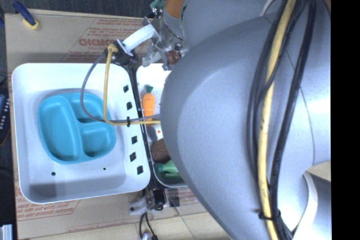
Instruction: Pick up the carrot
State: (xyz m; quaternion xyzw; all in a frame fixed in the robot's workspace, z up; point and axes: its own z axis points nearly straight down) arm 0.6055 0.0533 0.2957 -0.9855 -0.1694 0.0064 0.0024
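Note:
An orange carrot [148, 103] with a small green top lies in the right bin [154, 78], close to its left wall. The big grey arm covers most of that bin. The gripper's wrist assembly [160, 42] hangs above the bin's far end, beyond the carrot, and its fingertips are hidden among the hardware. Nothing can be seen held there.
The left bin [28, 166] holds a blue divided tray [76, 126]. A yellow and black cable [105, 93] loops over the bins' shared wall. A brown object [159, 150] and a green one [169, 168] lie nearer in the right bin. A blue-yellow tool [25, 15] rests at far left.

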